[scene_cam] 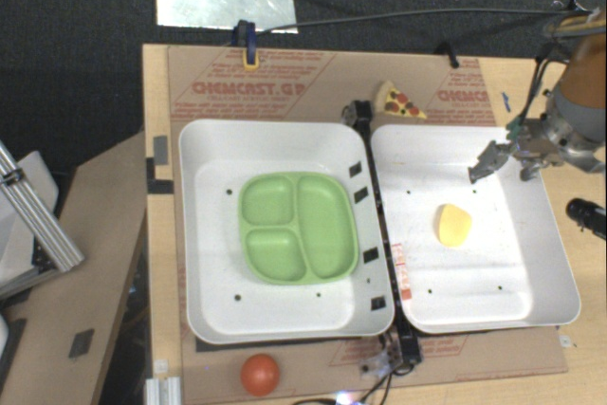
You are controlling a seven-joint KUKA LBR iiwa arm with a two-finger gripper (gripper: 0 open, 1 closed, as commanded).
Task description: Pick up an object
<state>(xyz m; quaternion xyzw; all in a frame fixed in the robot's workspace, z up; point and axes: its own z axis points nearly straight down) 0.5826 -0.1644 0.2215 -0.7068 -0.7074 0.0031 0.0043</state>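
A tan cardboard-covered surface [313,81] is set against dark carpeted ground, and two shallow white bins are carried on it side by side. In the left bin [204,194] a green compartment tray [297,226] is laid near the middle. In the right bin [531,280] a single yellow object [454,225], rounded and lemon-like, is seen a little toward the divider side of the bin's centre, its slightly longer axis running roughly from the near edge toward the far edge. The gripper [501,158] is held over the far part of the right bin, with the grey arm and its orange band behind it at the view's right. How the jaws stand cannot be told from this view; nothing is seen between them. Taking the yellow object as landmark, the gripper lies beyond it and slightly toward the arm's side, well apart from it. For a pick, a move toward the near edge and a descent would be judged necessary. Outside the bins, a toy pizza slice [400,101] is seen beyond the yellow object and a red ball [260,374] nearer the camera, below the left bin.
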